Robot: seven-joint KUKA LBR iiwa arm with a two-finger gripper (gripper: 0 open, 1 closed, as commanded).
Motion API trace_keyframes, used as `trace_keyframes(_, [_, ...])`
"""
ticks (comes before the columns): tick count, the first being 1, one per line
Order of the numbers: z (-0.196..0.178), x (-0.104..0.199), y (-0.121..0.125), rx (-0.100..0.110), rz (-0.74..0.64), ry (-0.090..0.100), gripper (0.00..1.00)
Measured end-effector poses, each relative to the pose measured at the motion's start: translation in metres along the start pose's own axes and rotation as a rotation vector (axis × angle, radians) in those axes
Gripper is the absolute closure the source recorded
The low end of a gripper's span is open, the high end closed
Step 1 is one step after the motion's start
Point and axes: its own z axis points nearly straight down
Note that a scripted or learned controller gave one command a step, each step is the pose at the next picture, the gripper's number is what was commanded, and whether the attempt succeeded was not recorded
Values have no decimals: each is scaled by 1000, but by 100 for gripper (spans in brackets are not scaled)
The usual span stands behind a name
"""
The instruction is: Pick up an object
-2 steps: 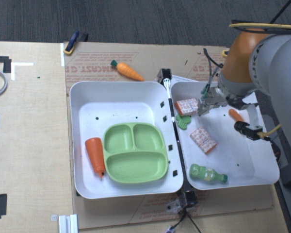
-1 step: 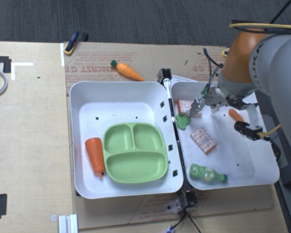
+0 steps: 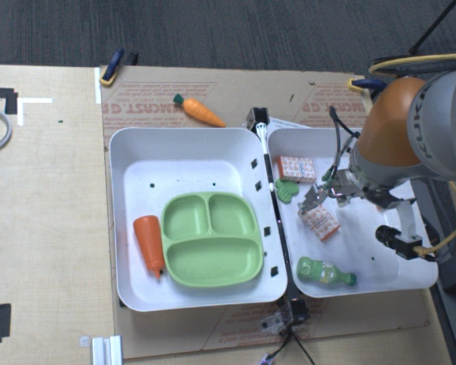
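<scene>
- Where the metal fingers hang in the right bin, a crinkled red-and-white packet lies just below them; whether they grip it, I cannot tell.
- Boxy carton above-left; green bottle well below.
- Smooth green divided plate far left.

"KUKA" reads down the grey arm.

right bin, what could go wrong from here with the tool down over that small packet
1. The tool sits right at the upper edge of the patterned packet, so it may clip a corner and slide it instead of lifting it.
2. A green piece and a red-and-white box lie close by on the left; they could get nudged or caught.
3. The divider wall between the bins is near, so a shoved packet may jam there.
</scene>
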Motion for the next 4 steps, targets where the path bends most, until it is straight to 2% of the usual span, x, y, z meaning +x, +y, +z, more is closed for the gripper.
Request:
trace_keyframes(1, [-10,-1,1,-2,2,-1,100])
trace_keyframes(2, [-10,-1,1,-2,2,-1,0])
trace_keyframes(3, [15,6,-37,0,-150,0,0])
trace_keyframes(4, [6,5,-36,-3,-148,-1,100])
